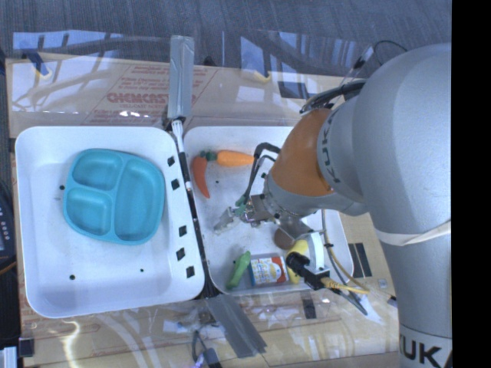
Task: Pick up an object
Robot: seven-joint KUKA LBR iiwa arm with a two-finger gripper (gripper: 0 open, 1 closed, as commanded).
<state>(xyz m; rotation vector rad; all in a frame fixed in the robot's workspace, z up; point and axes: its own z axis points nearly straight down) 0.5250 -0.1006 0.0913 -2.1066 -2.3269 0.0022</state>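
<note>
While gripper hovers, two carrots, perhaps.

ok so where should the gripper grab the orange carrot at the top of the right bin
Grip the orange carrot across its thick middle, coming straight down from above. It lies flat and roughly level across the right bin, leafy end by the red one, with bare floor below its body for the fingers.

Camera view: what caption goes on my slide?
Robot gripper hovers in the right bin near two carrots.
</note>
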